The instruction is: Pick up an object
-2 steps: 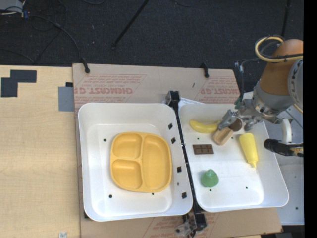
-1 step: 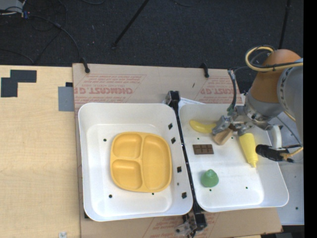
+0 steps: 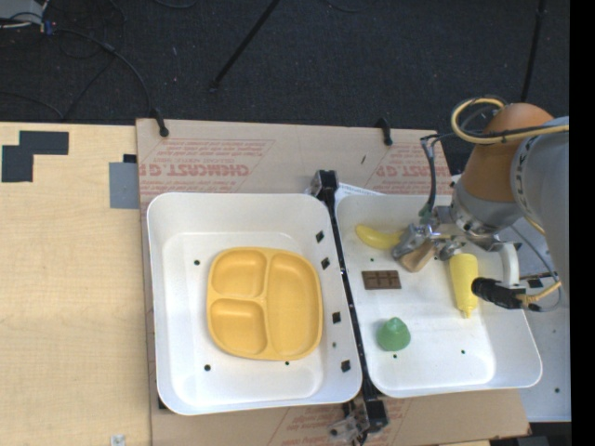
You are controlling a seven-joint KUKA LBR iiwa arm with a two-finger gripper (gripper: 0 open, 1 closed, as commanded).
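One cardboard sheet [image 3: 279, 161], mirrored print "CHEMCAST GP".

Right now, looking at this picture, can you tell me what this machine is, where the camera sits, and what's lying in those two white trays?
The grey arm with the orange band is a robot. The one camera looks down on it from above. Its gripper sits low in the right bin, beside a yellow banana. That bin also has a brown chocolate bar, a green toy and a yellow bottle. The left bin holds a yellow divided plate. I can't tell whether anything is gripped.
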